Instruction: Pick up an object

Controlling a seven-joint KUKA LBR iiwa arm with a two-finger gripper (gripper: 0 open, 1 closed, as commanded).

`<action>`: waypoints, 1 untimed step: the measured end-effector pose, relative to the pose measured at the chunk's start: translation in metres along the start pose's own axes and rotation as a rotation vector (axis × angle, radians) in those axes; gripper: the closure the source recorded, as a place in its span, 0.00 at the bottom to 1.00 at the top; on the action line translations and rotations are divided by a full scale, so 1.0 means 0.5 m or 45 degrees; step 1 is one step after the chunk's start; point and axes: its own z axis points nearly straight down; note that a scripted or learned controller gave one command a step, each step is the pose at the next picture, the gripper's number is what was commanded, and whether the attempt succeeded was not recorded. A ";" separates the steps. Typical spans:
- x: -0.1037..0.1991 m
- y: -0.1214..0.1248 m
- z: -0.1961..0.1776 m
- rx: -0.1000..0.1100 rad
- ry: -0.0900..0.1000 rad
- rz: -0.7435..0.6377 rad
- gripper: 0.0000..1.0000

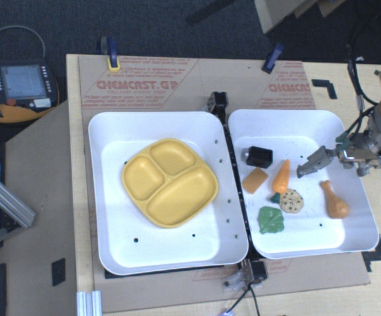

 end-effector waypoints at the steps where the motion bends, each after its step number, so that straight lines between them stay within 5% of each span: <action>1: 0.001 0.005 -0.011 -0.015 -0.003 -0.004 0.00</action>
